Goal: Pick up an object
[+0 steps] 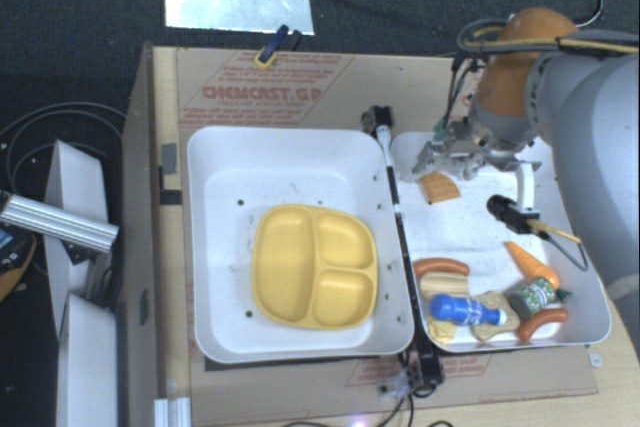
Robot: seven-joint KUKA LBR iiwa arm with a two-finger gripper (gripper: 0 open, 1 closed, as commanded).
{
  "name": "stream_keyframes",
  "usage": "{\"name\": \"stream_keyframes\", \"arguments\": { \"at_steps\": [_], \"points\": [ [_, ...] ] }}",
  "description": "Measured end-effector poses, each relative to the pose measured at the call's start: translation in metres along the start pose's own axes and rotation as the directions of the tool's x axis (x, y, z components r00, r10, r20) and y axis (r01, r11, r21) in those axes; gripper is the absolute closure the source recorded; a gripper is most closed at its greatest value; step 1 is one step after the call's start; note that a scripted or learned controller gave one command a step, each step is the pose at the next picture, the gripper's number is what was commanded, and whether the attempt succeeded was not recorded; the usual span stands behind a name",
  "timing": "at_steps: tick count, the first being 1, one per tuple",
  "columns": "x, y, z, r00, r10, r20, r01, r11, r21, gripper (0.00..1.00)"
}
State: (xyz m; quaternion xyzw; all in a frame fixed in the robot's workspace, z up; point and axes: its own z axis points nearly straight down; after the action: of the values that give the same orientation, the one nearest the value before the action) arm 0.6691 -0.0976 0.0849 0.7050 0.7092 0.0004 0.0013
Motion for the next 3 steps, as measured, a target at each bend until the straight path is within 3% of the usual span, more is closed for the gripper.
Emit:
{"name": "stream_keyframes", "arguments": {
  "at_steps": [3],
  "points": [
    [0.008, 0.0, 0.0, 1.0, 0.0, 0.0, 0.0, 1.0, 0.0, 0.0]
  ]
}}
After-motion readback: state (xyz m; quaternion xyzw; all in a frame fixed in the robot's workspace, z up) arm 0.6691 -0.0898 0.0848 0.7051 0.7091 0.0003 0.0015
